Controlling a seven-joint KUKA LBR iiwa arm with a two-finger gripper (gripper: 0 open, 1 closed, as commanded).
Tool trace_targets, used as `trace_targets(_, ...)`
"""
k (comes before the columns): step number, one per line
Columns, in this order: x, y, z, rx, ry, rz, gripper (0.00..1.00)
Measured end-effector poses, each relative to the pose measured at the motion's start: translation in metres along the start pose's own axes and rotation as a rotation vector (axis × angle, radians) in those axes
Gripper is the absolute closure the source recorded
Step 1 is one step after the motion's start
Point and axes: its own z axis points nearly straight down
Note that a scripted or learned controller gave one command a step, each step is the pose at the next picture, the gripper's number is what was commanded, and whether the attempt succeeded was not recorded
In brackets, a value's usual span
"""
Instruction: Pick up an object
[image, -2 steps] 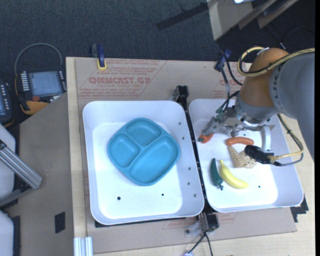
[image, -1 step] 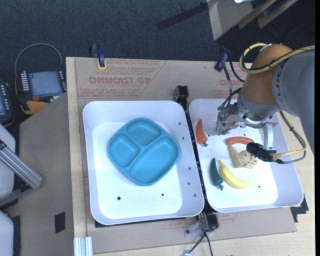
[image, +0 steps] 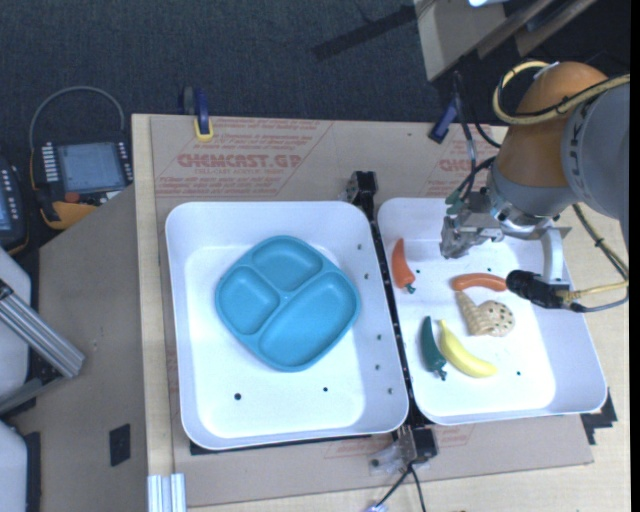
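Observation:
The right bin (image: 560, 390) holds several toy foods: an orange carrot (image: 401, 263) near its left wall, a red-orange sausage (image: 478, 283), a tan waffle-like piece (image: 487, 317), a yellow banana (image: 463, 353) and a dark green pepper (image: 432, 346). My gripper (image: 458, 243) hangs over the bin's upper middle, just above the sausage and to the right of the carrot. Nothing shows between its fingers, and the wrist hides how far apart they are.
The left bin (image: 200, 390) holds a blue divided plate (image: 288, 302). A black clamp (image: 361, 186) sits at the top of the gap between the bins. Cables and a black connector (image: 535, 289) trail from the arm over the right bin's right side.

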Motion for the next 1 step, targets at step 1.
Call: trace_targets(1, 0.0046, 0.0102, -0.0585, -0.003, 0.0, -0.001, 1.0)
